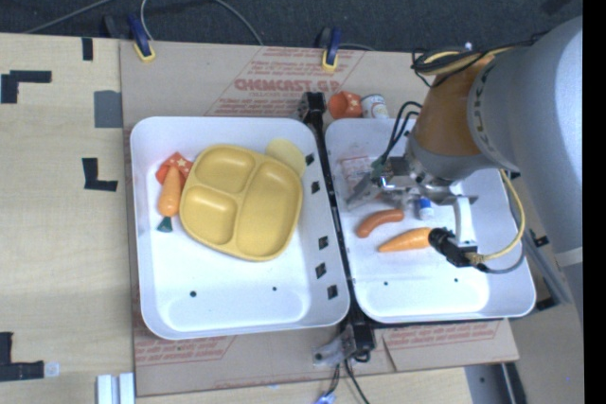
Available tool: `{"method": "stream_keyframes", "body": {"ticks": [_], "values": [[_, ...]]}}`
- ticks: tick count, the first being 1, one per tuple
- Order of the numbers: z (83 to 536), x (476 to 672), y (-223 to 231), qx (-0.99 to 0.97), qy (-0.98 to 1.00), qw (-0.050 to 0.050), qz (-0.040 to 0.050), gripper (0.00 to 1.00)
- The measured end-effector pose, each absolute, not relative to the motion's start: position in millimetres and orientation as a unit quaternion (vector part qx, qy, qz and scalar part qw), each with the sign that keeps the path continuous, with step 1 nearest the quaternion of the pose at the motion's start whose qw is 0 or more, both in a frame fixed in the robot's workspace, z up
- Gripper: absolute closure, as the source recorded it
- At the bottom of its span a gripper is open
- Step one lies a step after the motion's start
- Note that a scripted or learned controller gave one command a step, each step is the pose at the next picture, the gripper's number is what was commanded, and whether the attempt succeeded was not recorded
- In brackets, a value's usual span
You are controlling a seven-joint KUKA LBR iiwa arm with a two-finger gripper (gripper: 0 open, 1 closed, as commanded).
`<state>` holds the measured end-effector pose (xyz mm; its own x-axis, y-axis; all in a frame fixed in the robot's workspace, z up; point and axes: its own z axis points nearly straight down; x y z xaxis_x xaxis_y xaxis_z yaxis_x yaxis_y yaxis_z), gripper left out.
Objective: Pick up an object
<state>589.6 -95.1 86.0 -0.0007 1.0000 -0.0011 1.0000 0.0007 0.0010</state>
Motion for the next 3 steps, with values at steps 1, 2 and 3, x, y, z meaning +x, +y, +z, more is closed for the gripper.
{"method": "stream_keyframes", "body": {"ticks": [1,2,3], "values": [[86.5,565.5,-101.8,0.706,0.708,0.002,0.0012,0.00],[96.3,565.6,-102.5,0.707,0.707,0.003,0.0008,1.00],[96.1,565.5,-102.5,0.707,0.707,0.003,0.0007,0.00]]}}
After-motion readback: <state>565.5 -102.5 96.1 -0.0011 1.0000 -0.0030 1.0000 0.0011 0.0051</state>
